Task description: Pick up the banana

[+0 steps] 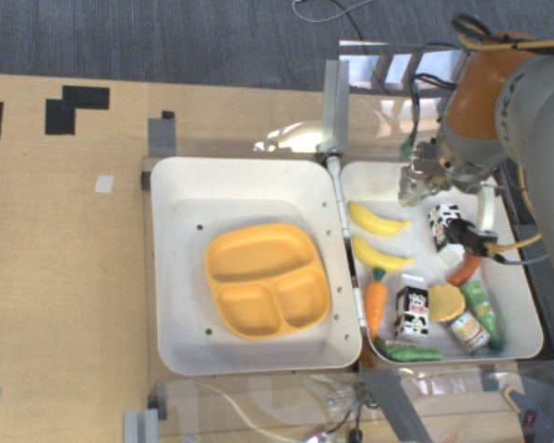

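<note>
At the lower right of the frame, the right bin (532,340) holds a green vegetable (411,352), a jar (468,331), a carrot (375,307), a small milk carton (412,311) and a round cookie (447,303). A little farther up lie two bananas: the lower banana (379,254) and the upper banana (377,219), both near the bin's left wall. The jaws (415,187) hang just above and to the right of the upper banana, not touching it; how wide they stand I cannot tell. In the left bin (180,275) rests an orange tray (267,280).
</note>
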Controlling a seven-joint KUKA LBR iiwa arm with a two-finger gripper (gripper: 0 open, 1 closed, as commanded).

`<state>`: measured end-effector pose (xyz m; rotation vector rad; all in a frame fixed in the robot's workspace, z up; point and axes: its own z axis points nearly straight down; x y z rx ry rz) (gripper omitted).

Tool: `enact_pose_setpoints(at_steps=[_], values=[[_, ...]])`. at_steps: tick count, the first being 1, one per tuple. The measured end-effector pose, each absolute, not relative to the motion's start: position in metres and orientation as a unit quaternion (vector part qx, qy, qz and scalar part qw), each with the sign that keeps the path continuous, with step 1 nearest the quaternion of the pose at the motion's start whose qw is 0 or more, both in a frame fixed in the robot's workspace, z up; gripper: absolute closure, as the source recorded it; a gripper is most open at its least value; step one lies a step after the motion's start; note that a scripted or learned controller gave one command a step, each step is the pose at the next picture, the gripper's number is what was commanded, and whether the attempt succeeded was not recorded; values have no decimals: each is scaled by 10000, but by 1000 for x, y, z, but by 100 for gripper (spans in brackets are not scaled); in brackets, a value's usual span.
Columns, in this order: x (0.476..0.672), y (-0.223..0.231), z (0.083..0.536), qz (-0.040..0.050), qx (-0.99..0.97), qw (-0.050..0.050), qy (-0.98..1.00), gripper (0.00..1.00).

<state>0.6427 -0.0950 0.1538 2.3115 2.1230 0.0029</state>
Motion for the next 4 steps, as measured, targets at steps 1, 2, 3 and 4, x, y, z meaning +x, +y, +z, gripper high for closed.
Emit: enact_pose_setpoints(at_steps=[1,2,3,4], values=[[643,-95,154,11,7362,16,6767,0],[640,-99,89,34,6922,42,7217,0],[582,-95,91,40,5708,73,8211,0],[518,-72,186,18,6688,22,7434,0]])
